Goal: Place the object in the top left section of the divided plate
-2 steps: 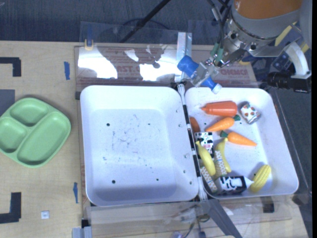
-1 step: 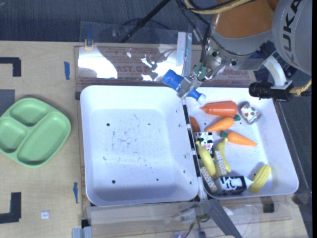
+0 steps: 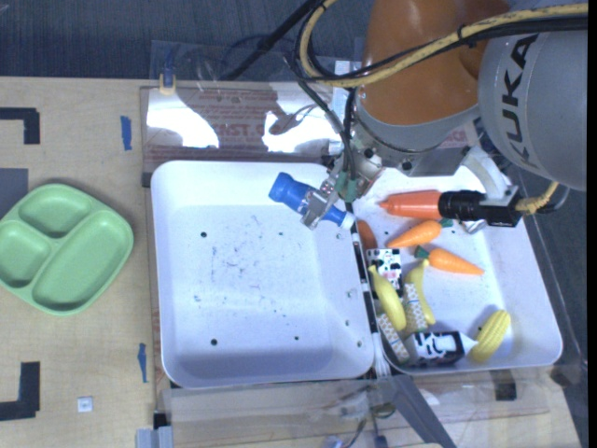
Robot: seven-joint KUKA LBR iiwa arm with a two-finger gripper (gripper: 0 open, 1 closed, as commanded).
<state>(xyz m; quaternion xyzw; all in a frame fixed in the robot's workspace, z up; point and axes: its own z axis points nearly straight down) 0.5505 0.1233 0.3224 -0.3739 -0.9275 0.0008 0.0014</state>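
So the tool (image 3: pixel 328 203) sits at the top right corner of the left bin (image 3: pixel 187 343), clamped on a blue object (image 3: pixel 291 192). The green divided plate (image 3: pixel 62 247) is far left on the counter (image 3: pixel 75 110), well apart.

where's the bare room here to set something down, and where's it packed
Free: the left bin's floor, bordered by its white walls, with the blue object near its top rim at the hand. The green divided plate on the bench also has bare sections. Crowded: the right bin, packed with carrots, bananas and other toys.
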